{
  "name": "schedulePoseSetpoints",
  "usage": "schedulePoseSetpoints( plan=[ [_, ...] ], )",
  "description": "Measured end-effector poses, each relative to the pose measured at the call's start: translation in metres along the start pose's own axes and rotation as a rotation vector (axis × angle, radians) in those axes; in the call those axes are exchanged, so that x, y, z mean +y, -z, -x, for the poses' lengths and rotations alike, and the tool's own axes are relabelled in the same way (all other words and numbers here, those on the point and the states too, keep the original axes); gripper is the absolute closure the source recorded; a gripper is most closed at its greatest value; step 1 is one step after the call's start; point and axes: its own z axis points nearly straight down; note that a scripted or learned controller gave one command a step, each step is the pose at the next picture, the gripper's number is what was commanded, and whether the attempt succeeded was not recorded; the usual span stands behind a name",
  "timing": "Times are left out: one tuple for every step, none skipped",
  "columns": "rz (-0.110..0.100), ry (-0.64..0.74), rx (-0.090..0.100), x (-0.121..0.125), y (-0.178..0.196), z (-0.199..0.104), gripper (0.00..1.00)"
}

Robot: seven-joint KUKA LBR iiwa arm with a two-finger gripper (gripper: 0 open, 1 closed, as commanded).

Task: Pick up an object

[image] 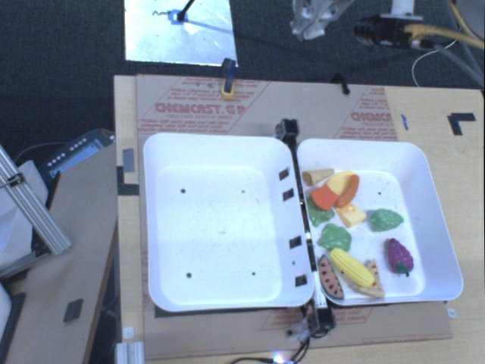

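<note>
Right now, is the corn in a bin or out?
In. The corn lies inside the right bin, between the watermelon slice and purple grapes.

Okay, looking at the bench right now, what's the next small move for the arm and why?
Probably bring the pincer toward the right bin and hover it over the purple grapes. The pincer sits high beyond the bench's far edge, away from both bins, and every toy food lies in the right bin. The grapes sit apart from the crowded pile, so they look easiest to reach.
</note>
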Motion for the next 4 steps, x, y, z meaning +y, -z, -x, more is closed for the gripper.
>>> schedulePoseSetpoints(
  plan=[
    [-0.001,0.004,0.001,0.012,0.001,-0.006,1.0],
    [-0.002,0.004,0.001,0.012,0.001,-0.01,1.0],
    [-0.006,0.007,0.002,-0.066,0.002,-0.025,1.0],
    [0.001,0.001,0.001,0.005,0.001,-0.021,1.0]
  ],
)
